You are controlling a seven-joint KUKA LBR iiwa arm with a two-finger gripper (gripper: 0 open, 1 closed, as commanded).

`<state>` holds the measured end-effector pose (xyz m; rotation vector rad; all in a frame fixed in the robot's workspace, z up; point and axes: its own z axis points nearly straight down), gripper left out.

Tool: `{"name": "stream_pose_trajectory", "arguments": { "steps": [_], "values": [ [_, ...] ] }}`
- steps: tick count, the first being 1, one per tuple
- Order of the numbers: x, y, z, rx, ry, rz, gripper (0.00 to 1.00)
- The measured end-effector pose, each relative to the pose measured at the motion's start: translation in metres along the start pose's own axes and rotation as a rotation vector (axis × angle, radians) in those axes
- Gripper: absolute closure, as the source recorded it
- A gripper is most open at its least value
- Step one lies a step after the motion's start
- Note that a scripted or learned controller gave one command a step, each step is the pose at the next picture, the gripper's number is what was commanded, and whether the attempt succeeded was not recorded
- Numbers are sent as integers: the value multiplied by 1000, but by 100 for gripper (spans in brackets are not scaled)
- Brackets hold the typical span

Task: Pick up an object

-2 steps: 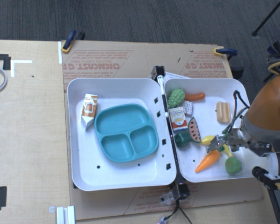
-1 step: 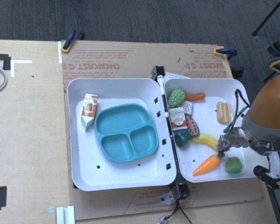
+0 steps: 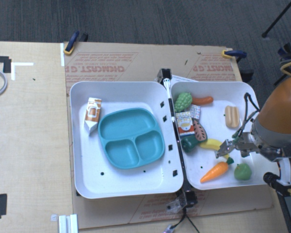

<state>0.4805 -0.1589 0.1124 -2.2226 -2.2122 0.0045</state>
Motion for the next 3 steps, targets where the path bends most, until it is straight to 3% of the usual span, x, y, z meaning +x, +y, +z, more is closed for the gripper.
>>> {"name": "stream_pose_trajectory", "arguments": {
  "steps": [1,2,3],
  "values": [
    [37,38,23,-2,-1,-4,0],
    [37,38,16,1,-1,-3,100],
    [79,48,-93,-3,-3,-7,100]
  ]
}}
